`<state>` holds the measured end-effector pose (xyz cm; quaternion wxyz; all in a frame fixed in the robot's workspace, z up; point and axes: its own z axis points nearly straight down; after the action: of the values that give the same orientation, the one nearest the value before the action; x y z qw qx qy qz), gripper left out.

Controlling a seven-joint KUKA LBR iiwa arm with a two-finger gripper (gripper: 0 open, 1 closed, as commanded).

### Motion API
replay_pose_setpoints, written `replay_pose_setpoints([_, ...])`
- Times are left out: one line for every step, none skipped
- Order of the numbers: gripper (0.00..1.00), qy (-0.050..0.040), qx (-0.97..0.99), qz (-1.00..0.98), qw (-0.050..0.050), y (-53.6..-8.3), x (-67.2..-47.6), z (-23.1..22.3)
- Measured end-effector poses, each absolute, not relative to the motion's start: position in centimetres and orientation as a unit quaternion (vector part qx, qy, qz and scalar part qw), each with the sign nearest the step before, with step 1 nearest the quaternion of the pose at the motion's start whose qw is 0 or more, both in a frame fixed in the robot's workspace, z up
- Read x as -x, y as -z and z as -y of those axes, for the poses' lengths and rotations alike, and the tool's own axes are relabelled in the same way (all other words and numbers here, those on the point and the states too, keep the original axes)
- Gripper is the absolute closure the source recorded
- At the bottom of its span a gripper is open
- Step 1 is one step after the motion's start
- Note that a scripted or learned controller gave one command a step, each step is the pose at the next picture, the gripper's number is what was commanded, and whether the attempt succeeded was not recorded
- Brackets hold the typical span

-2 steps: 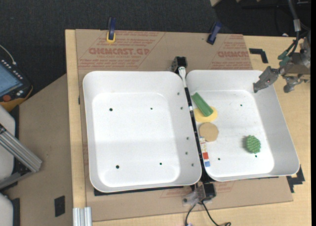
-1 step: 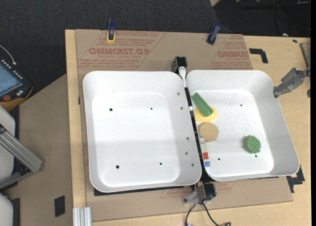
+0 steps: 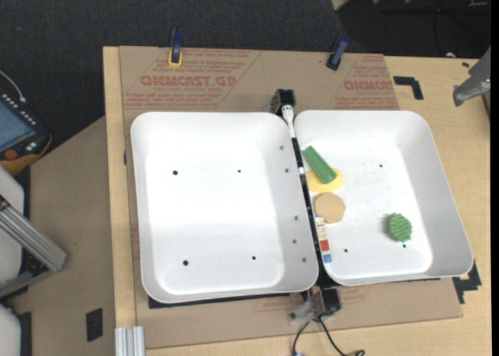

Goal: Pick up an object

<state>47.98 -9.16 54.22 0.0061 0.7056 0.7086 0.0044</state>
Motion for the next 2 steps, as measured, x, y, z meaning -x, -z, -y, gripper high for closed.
replay_pose_setpoints([0.00, -0.0013, -0.705, -0.710, 0.001, -53.5, -52.2, 3.4])
replay_pose_setpoints([0.00, -0.0018, -0.704, -0.710, 0.001, -53.5, -53.3, -4.8])
